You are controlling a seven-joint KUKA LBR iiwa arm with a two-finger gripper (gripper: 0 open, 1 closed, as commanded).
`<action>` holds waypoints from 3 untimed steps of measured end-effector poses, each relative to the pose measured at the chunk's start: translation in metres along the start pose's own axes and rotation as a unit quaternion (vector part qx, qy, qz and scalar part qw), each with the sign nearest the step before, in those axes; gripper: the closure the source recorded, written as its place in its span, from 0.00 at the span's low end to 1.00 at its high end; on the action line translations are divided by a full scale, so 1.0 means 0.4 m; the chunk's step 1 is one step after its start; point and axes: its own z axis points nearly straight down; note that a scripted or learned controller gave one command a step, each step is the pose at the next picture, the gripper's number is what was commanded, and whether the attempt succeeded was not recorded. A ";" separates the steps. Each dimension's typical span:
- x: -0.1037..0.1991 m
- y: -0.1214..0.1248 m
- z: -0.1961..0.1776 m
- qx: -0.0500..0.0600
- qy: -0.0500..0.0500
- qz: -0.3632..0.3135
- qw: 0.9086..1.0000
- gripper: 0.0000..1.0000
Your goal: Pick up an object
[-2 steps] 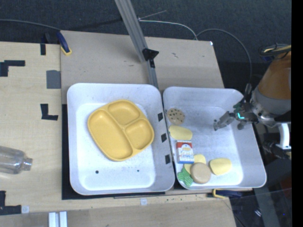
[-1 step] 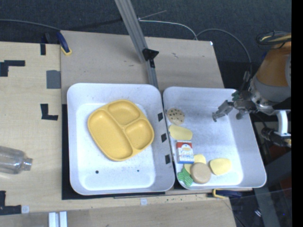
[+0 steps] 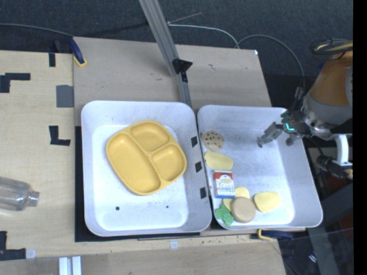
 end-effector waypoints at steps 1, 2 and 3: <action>0.000 0.000 0.000 0.000 0.000 0.000 1.000 0.00; 0.000 0.000 0.000 0.000 0.000 0.000 1.000 0.00; 0.002 0.001 -0.024 0.000 0.001 -0.001 1.000 1.00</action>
